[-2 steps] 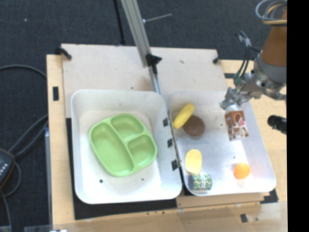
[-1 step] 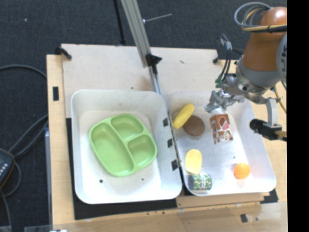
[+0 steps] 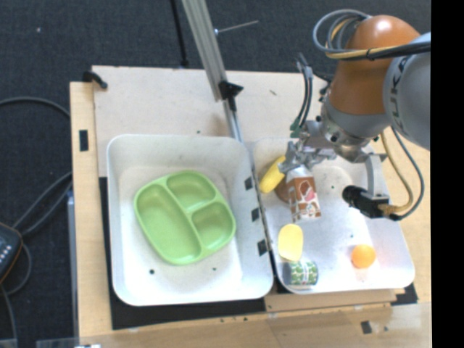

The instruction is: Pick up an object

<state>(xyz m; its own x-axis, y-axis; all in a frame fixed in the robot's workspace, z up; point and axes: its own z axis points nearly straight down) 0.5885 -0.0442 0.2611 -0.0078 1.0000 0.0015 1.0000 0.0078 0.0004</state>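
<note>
Plastic, metal and board, mostly matt.
Smooth, slightly glossy plastic in the green divided tray (image 3: 185, 216) and both white bins (image 3: 123, 158); brushed, ribbed metal on the slanted rail (image 3: 203, 35); glossy orange shell on the arm band (image 3: 366, 56); printed, shiny wrap on the brown carton (image 3: 303, 198); pale, matt bench board (image 3: 145, 100); rough dark carpet (image 3: 43, 35).

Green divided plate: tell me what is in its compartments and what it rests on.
The green divided plate shows only its own bare green surface in all three compartments. It rests on the floor of the left white bin; the floor directly beneath it is covered.
</note>
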